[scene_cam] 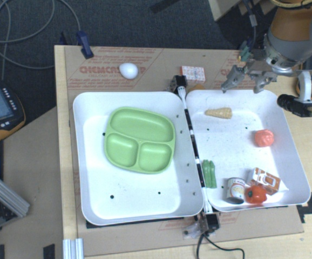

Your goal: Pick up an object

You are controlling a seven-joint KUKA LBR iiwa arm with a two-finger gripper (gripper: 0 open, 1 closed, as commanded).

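Gripper (249, 83) hung open and empty above far rim of right shallow white plastic bin (296, 161); pick not begun.

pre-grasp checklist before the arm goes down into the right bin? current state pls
1. Gripper above the right bin, at its far rim: ok.
2. Fingers spread, nothing between them: ok.
3. Nearest target, the tan cone-shaped piece, lies alone with free space around it: ok.
4. Gripper lined up over that piece: not ok, it sits further back and to the right.
5. Pink ball also isolated as a fallback: ok.
6. Can, tomato and small carton crowd the near corner: not ok for a clean grasp.
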